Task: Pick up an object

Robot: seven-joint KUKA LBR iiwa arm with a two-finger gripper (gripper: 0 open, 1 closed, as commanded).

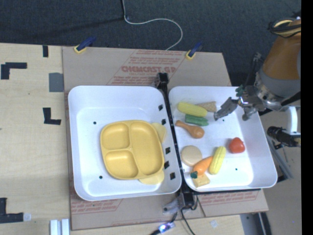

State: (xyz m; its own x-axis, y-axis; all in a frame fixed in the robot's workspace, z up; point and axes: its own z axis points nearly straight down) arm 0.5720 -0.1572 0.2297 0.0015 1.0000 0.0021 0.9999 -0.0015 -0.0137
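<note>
The right bin (254, 180) holds several toy foods: a yellow corn cob (191, 108) over a green vegetable (196, 120), a brown drumstick (190, 129), a red tomato (237, 145), a tan round bun (191, 155), a second yellow corn cob (217, 160), an orange carrot (201, 166) and a beige wedge (209, 105). My gripper (235, 107) hovers over the bin's upper right part, its fingers spread open with nothing between them. It is to the right of the beige wedge and above the tomato.
The left bin (83, 106) carries a yellow divided tray (131, 148) with a pale yellow piece under its edge. A black clip divider (166, 126) joins the bins. A white cable (156, 21) lies on the dark floor behind the bench.
</note>
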